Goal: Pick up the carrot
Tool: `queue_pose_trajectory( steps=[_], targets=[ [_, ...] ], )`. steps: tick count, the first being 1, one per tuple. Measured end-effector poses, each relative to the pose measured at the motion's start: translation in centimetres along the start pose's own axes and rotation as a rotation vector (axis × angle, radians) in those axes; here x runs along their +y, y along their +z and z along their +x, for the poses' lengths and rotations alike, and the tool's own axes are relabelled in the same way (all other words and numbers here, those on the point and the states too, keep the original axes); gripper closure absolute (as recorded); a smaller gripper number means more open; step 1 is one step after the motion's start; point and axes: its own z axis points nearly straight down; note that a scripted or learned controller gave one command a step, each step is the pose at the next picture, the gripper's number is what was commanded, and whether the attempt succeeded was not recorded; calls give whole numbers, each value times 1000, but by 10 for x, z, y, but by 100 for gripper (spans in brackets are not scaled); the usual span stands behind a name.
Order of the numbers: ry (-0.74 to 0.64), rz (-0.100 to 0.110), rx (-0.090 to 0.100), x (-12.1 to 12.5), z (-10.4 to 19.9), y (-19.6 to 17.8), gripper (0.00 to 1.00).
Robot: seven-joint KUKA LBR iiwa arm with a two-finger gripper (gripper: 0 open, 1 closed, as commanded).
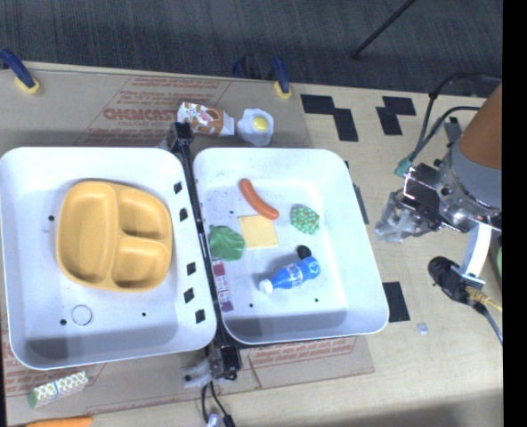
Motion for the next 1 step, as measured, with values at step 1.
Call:
queue_pose_trajectory(
  steps=[1],
  targets=[
    [-71, -2, 0, 0, 0, -48, 100]
  ],
)
